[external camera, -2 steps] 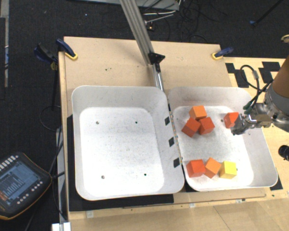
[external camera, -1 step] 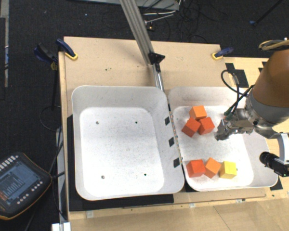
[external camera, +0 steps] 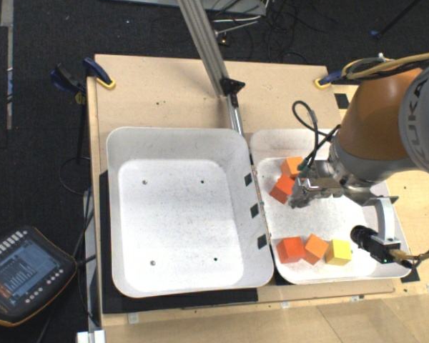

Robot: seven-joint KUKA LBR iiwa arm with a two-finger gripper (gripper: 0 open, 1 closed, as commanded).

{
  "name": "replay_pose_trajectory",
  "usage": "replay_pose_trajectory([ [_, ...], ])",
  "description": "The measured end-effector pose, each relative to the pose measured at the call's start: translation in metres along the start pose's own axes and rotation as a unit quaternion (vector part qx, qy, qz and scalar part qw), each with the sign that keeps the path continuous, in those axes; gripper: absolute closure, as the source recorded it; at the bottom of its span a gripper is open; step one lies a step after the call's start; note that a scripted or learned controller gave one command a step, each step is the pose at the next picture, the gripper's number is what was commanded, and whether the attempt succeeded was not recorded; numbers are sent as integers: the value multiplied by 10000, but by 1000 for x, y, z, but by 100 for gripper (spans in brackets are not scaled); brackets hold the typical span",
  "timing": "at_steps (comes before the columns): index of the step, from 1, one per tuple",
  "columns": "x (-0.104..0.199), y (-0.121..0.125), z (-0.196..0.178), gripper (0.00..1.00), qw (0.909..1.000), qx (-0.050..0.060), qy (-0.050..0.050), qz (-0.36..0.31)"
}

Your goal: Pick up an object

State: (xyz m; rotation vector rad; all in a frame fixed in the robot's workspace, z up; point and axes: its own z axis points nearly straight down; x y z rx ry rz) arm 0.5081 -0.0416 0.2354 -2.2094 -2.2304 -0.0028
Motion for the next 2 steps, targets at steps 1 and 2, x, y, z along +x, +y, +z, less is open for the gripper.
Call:
replay_pose_trajectory([
  [1, 55, -9, 9, 100, 10000, 7, -1, 8],
  [2, 107, -10, -4, 100, 10000, -5, -3, 8],
])
